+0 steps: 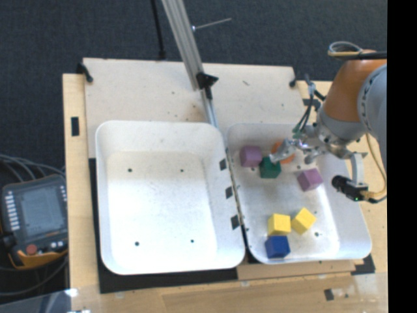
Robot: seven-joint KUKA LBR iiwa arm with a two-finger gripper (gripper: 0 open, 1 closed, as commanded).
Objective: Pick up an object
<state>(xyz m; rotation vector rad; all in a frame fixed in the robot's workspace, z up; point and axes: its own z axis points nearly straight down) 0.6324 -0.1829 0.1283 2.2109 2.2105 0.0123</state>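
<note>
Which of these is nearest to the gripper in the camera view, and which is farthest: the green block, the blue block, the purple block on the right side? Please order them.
Measured from the gripper:
1. Green block, just below-left of the gripper.
2. Purple block on the right, below-right of it, plainly apart.
3. Blue block, at the bin's near edge, farthest.

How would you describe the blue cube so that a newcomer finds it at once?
Look in the right bin, at its near edge. The blue cube sits there, just below two yellow cubes. It is the only blue thing in the bin.
</note>
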